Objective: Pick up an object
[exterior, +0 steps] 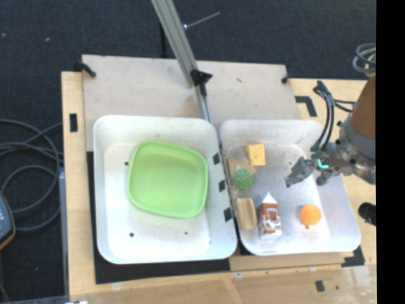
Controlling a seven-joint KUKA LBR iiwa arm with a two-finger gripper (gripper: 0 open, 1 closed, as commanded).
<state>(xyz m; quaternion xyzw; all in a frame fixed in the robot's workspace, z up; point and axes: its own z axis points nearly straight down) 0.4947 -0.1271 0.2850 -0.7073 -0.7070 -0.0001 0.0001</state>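
Two white bins were set side by side on the bench. A green plate [168,179] was seen in the left bin [107,170]. In the right bin [335,233] were found a yellow block [255,154], a green ball [243,180], a tan piece [245,213], a small carton [269,215] and an orange ball [310,215]. The gripper [310,173] was held above the right bin's middle, just above the orange ball, fingers spread apart with nothing between them
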